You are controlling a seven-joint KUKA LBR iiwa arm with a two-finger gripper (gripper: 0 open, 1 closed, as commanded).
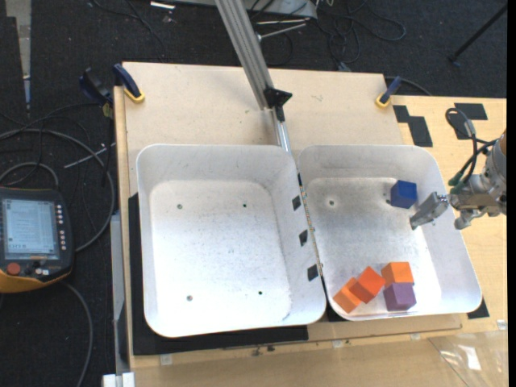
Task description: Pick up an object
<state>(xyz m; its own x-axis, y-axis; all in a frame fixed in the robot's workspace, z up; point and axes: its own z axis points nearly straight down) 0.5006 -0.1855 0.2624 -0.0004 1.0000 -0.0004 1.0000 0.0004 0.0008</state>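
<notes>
The hand (435, 208) reaches in from the right edge of the camera view, hanging over the right rim of the right bin (451, 252), its grey finger (425, 210) pointing leftward and down into the bin. How far the hand is open cannot be told from this angle, and nothing is seen between its fingers. Just to its upper left lies a blue cube (403, 193) on the bin floor, near the finger tip but apart from it. Farther toward the front of the same bin a small cluster sits together: an orange block (360, 288) lying at a slant, a second orange cube (397, 272) just beside it, and a purple cube (400, 296) touching the front of that cube. The left bin (153, 216) stands alongside, the two rims meeting along the middle, where small dark marks run down the seam. Both bins rest on a pale wooden bench (201, 103), held at its far corners by yellow-tipped clamps (129, 87). A slanted metal pole (246, 43) comes down from the top to the bench behind the bins. On the dark floor to the left lies a control pendant (32, 236) with a lit screen, among black cables (56, 147).
</notes>
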